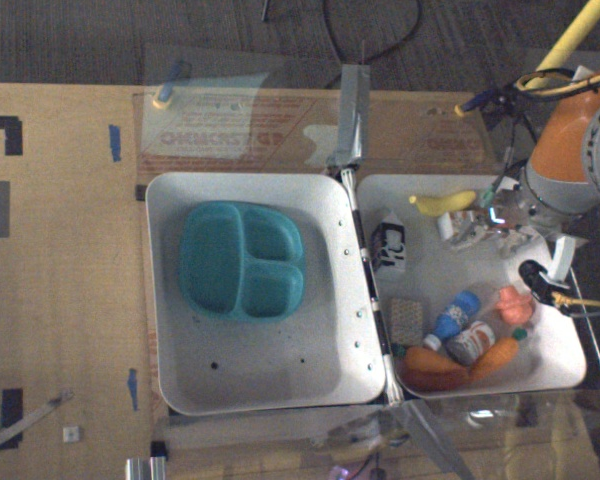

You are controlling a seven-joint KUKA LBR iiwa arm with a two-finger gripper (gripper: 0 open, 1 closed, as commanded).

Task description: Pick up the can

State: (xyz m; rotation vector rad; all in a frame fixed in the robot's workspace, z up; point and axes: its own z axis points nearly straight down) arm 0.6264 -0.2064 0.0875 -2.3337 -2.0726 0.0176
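Observation:
The can point(469, 344) is small and grey with a dark red label. It lies on its side near the front of the right bin point(570, 368), wedged between a blue bottle point(454, 319) and a carrot point(497, 355). My gripper point(477, 232) hangs over the back of the same bin, just below a banana point(443, 203). It is well apart from the can, toward the bin's far side. The grey arm with its orange band point(570, 148) reaches in from the right.
A pink toy point(516, 306), an orange vegetable point(432, 360), a mesh pad point(407, 319) and a black-and-white item point(389, 246) share the right bin. The left bin point(170, 368) holds a teal divided plate point(242, 260). A metal divider point(365, 268) separates the bins.

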